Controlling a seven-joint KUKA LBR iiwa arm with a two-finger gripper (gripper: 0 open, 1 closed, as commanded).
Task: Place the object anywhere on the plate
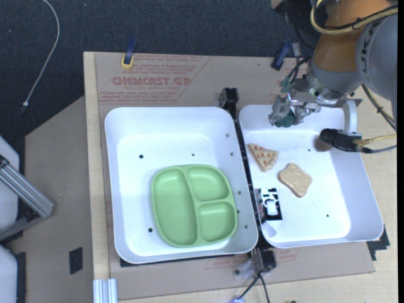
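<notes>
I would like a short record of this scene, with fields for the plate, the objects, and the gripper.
plate: green plate with three compartments, nothing on it, in the left bin
objects: waffle piece and bread slice, apart, in the right bin
gripper: gripper over the right bin's far edge, holding nothing visible
task state: not yet done

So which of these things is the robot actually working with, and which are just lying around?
Part of the job:
green three-compartment plastic plate
tan toast-shaped toy slice
waffle-patterned toy wedge
end effector

Just lying about:
yellow-and-blue clamp
white cable
cardboard sheet
</notes>
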